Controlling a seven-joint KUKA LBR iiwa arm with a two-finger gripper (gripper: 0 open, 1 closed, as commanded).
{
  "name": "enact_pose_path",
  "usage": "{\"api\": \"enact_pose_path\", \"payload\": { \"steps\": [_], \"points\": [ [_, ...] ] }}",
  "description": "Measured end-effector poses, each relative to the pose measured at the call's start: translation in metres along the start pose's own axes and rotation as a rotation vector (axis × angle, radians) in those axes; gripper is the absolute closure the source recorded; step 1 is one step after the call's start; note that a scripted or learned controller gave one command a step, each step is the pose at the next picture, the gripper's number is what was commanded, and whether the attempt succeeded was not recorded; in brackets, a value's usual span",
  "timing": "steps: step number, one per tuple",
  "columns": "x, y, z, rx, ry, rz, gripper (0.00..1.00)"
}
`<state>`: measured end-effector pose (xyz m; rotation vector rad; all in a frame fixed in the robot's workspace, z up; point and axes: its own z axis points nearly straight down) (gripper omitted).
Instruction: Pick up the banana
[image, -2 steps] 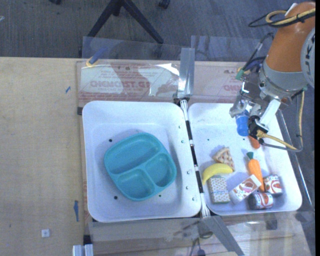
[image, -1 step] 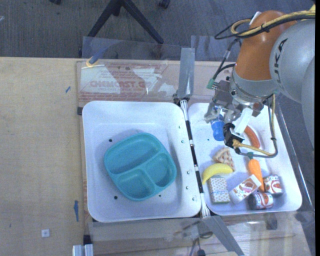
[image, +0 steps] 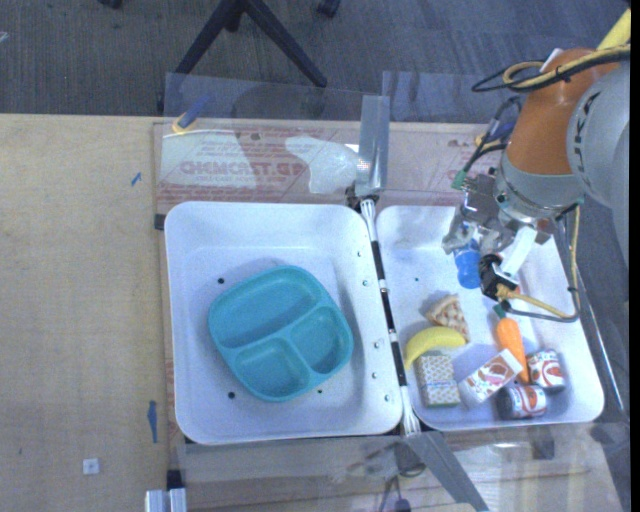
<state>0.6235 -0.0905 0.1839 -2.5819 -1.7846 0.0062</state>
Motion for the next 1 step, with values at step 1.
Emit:
{"api": "enact_pose_path", "payload": {
  "steps": [1],
  "points": [
    [0.0832, 0.0056, -0.0008, -0.007, 0.002, -0.195, 1.0]
  ]
}}
